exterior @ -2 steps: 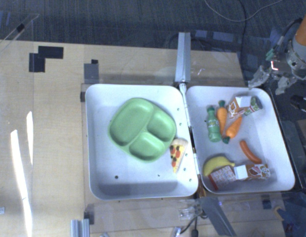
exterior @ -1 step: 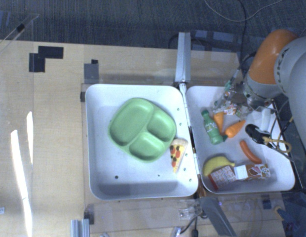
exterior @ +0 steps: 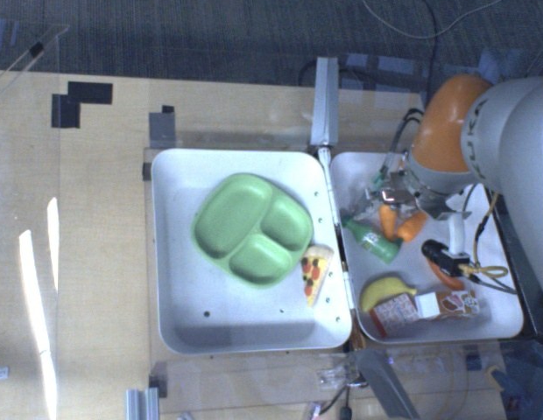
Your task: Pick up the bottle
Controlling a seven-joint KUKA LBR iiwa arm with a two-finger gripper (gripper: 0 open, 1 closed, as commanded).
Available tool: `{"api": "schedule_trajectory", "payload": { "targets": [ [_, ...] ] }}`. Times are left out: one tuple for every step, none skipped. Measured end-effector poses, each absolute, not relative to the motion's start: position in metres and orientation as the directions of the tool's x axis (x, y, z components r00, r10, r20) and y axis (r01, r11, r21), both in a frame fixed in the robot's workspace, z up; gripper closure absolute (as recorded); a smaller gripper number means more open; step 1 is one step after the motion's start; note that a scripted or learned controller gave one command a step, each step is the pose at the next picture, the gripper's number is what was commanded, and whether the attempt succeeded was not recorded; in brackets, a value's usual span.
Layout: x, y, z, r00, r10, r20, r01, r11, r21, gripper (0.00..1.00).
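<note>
A green bottle (exterior: 372,241) lies tilted at the left side of the right bin (exterior: 508,318), right of frame centre, the tool (exterior: 392,192) poised just above; its grip state cannot be told. A crowding carrot (exterior: 403,226) risks a mistaken grab.

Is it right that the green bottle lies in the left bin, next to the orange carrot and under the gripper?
Not quite. The camera view shows the green bottle in the right bin, not the left one. The rest holds: it lies beside the orange carrot, just below the gripper.
</note>
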State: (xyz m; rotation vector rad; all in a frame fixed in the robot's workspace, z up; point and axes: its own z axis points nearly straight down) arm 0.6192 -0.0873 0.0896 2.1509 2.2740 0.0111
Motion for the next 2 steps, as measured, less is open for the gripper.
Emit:
{"api": "schedule_trajectory", "payload": {
  "targets": [
    [0.566, -0.093, 0.090, -0.285, 0.958, -0.005, 0.958, 0.285, 0.015, 0.00],
    [0.489, -0.092, 0.095, -0.334, 0.942, -0.002, 0.942, 0.334, 0.007, 0.00]
  ]
}}
